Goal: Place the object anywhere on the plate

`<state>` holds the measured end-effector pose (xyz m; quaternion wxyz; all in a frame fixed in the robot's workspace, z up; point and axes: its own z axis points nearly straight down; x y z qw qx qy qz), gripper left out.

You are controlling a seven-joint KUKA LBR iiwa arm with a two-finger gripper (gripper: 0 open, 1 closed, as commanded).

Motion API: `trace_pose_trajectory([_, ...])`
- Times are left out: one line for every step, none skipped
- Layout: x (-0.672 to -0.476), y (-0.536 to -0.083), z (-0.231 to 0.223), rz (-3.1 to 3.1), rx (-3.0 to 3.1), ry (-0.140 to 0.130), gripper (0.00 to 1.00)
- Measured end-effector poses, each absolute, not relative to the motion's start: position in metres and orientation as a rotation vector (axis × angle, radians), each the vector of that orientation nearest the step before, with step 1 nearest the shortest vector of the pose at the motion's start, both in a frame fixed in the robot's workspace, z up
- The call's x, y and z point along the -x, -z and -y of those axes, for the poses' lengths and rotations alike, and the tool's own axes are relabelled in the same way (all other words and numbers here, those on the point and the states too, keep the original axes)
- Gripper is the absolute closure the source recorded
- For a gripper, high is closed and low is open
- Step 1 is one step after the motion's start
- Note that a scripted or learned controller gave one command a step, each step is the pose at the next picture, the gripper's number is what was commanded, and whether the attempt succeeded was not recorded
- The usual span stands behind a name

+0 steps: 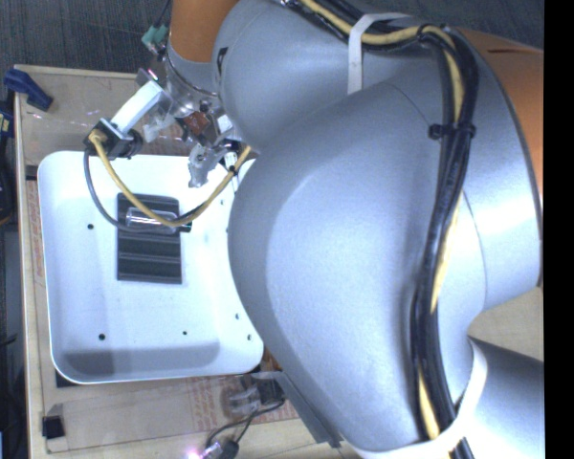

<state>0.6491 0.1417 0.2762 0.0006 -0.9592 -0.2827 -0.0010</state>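
A dark ribbed rectangular object (150, 238) lies flat in the white bin (77, 333), left of the hand (203, 165), whose grip I cannot tell.

White bin (77, 347) on wooden bench (124, 419); blue clamp (26, 86) at corner.

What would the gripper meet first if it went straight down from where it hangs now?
Probably the white bin: the gripper hangs over the bin's upper right part, just right of the dark ribbed object. Its height above the floor is unclear from this slanted view.
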Motion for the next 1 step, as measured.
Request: trace_pose_trajectory([-0.6491, -0.2852, -0.1427, 0.895, 3.011, 0.004, 1.0])
